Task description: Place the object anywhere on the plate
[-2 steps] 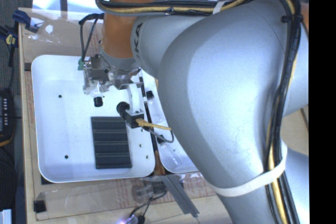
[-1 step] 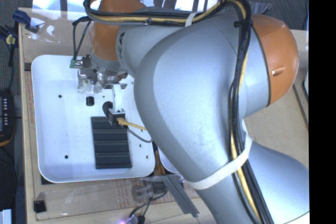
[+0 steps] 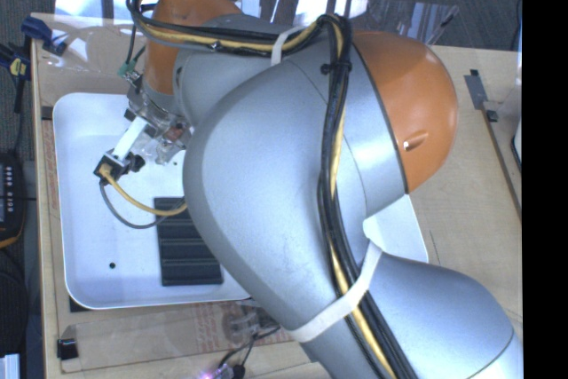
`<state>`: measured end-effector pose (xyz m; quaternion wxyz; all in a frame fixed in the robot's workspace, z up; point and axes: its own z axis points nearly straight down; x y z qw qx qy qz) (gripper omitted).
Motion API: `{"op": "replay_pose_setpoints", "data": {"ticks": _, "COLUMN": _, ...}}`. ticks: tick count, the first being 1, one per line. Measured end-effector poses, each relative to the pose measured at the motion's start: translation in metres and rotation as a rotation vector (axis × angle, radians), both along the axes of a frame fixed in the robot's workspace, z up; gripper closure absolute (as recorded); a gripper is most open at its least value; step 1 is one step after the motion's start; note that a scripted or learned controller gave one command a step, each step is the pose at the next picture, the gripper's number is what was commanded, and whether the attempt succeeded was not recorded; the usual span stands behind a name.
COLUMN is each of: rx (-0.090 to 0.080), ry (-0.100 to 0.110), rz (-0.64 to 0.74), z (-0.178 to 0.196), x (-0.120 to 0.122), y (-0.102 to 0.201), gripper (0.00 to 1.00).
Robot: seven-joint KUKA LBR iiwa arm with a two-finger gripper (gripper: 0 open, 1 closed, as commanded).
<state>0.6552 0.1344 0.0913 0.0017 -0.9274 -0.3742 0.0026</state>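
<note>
The grey arm (image 3: 293, 191) with its orange band (image 3: 182, 13) reaches across the view and down into the left white bin (image 3: 80, 217). Its wrist (image 3: 155, 124) hangs over the bin's upper middle, carrying a white bracket (image 3: 124, 153) and a looping yellow cable (image 3: 133, 207). Below the wrist, a dark ribbed block that looks like my gripper (image 3: 188, 244) sits low over the bin floor near its front right. The arm's bulk hides the right bin and much of the left bin's right side.
A small dark speck (image 3: 113, 264) lies on the left bin's floor near the front. The wooden bench (image 3: 484, 129) shows to the right of the arm. Blue clamps (image 3: 31, 35) sit at the bench's far left corner.
</note>
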Motion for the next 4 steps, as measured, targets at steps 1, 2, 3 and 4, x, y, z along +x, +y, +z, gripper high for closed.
{"op": "replay_pose_setpoints", "data": {"ticks": 1, "rx": 0.001, "ry": -0.002, "rz": 0.209, "z": 0.101, "x": -0.004, "y": -0.044, "gripper": 1.0}}
{"op": "replay_pose_setpoints", "data": {"ticks": 2, "rx": 0.002, "ry": -0.002, "rz": 0.609, "z": 0.125, "x": 0.0, "y": 0.004, "gripper": 1.0}}
{"op": "replay_pose_setpoints", "data": {"ticks": 3, "rx": 0.004, "ry": -0.001, "rz": 1.09, "z": 0.081, "x": -0.016, "y": 0.021, "gripper": 1.0}}
{"op": "replay_pose_setpoints", "data": {"ticks": 4, "rx": 0.006, "ry": -0.001, "rz": 1.393, "z": 0.089, "x": -0.081, "y": -0.03, "gripper": 1.0}}
